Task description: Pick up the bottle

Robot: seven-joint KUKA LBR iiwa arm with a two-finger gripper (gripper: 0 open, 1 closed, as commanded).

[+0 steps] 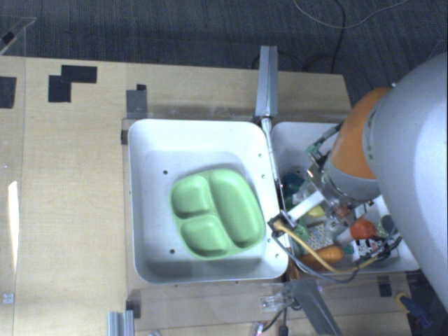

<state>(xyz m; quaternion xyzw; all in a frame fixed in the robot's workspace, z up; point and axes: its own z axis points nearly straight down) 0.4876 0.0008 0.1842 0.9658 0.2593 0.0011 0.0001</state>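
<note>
Two bins: left bin [150, 187] holds a green tray [213, 212]; right bin [294, 135] holds clutter [318, 240], likely hiding the bottle, hence my gripper [329, 205] hovers there, grip state untellable.

The grey arm [420, 159] reaches in from the right, its orange band [353, 142] sitting just above the wrist, which points steeply downward; the claw below it is hidden.

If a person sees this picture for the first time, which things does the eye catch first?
First, the light green plastic tray with three compartments, lying alone in the left white bin. Next, the big grey arm with its orange band, which reaches from the right over the right white bin, above a crowded pile of small objects.
</note>
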